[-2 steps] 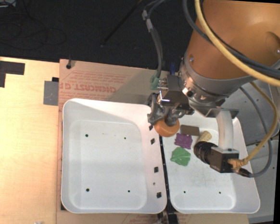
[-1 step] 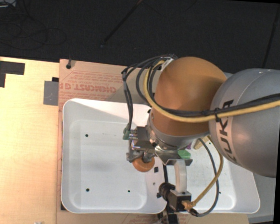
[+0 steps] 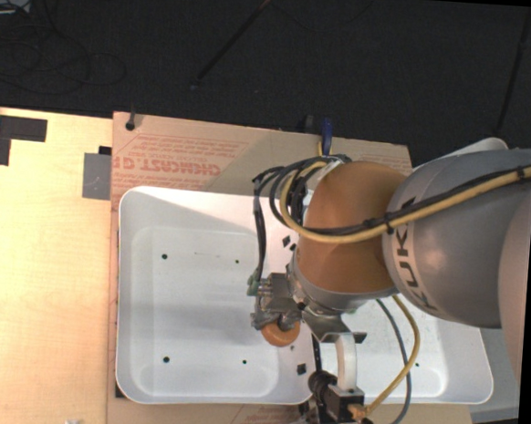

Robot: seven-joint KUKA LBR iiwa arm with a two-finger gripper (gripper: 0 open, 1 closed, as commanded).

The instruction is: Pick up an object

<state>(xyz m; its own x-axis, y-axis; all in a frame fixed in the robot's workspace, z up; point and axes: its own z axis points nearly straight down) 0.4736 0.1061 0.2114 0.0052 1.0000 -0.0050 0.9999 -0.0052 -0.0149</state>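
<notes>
Looking down past my own wrist, I see a small orange object, round and smooth, lying near the middle of the scene, at the inner edge of the left bin where it meets the right bin. Its upper part is hidden under my gripper, so I cannot give its full shape. The gripper is a grey metal piece and it sits directly on top of the orange object, at about 12 o'clock from it, touching or almost touching. Whether I am grasping the object, or whether my grip is released or clenched, I cannot tell from this angle, because my wrist covers that part.

Above the gripper, my orange band is large, rounded and a little glossy, and the grey body of the arm goes away toward 3 o'clock. Black cables and one yellow cable bend around the band. Another yellow cable hangs toward 5 o'clock, down to a small dark fitting.

The left bin is white, shallow, with rounded corners, a smooth matte floor and a few tiny dark dots. Both bins stand on brown cardboard with red printed letters. At 9 o'clock there is a pale wooden bench surface, flat and plain.
</notes>
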